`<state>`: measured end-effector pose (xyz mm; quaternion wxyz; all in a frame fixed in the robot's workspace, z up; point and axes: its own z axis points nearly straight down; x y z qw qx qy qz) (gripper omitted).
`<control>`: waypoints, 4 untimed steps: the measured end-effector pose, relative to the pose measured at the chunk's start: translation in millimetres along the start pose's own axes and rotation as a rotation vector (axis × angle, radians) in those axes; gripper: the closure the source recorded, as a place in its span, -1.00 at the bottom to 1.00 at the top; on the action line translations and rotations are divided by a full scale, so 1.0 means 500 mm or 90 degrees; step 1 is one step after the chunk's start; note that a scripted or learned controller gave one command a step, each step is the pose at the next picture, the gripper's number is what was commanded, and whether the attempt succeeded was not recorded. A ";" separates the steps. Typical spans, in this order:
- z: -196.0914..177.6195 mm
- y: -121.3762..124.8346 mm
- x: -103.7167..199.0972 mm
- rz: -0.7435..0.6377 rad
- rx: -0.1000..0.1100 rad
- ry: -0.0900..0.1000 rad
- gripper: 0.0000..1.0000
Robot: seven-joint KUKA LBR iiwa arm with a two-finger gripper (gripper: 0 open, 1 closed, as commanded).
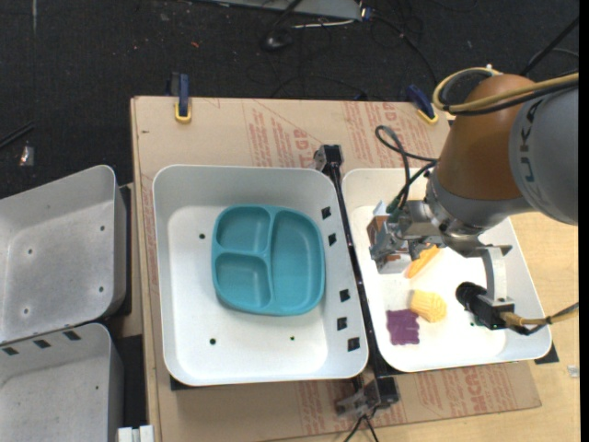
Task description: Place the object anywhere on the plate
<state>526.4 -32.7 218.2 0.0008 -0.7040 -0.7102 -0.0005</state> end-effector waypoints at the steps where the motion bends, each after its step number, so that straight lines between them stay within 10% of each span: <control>1: 0.016 -0.009 0.107 0.000 0.001 0.000 1.00; 3: 0.022 -0.045 0.305 0.000 0.001 0.000 1.00; 4: 0.022 -0.044 0.299 0.004 0.001 -0.001 -1.00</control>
